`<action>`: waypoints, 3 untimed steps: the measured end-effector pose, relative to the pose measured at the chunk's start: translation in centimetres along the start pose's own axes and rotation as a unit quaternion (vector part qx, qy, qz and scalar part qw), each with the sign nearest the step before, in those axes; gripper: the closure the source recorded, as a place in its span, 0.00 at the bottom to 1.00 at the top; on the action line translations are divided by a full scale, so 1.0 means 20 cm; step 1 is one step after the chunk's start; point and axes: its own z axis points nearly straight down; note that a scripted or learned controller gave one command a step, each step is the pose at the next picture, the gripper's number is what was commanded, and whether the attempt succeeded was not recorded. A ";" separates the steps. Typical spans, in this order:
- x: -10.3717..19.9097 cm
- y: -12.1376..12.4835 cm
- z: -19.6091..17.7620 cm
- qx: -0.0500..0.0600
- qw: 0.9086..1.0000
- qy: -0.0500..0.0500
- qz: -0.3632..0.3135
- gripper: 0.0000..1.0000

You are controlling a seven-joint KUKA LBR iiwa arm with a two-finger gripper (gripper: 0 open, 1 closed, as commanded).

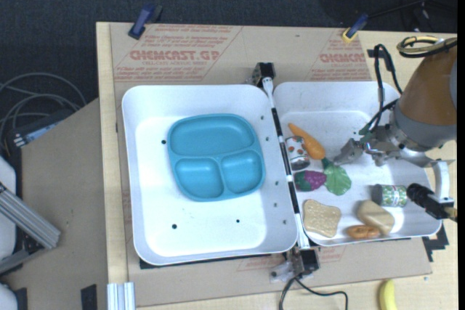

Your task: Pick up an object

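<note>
The right bin [320, 94] holds several toy foods. An orange carrot [308, 142] lies near its left wall, with a small printed can [296, 153] beside it. Below them sit a purple piece [311, 180] and a green leafy piece [338, 178]. A tan bread slice [321, 218], an orange-brown roll [362, 231], a beige lump [375, 215] and a green-and-white can [392, 194] lie along the front. My gripper [350, 151] hangs low over the middle of this bin, just above and right of the green piece. Nothing shows in its grasp.
The left bin [145, 156] bears a blue divided plate [216, 156]. A black clamped divider [280, 149] runs between the bins. The orange and grey arm [429, 102] covers the right bin's right side. Cables [381, 72] trail there. A yellow object [387, 295] lies off the bench's front.
</note>
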 end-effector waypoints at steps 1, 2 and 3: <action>0.23 -0.12 0.20 -0.001 1.000 0.000 -0.001 0.00; 0.29 0.10 0.20 -0.001 1.000 0.000 -0.001 0.00; 0.28 0.13 0.20 -0.002 1.000 0.000 -0.001 0.00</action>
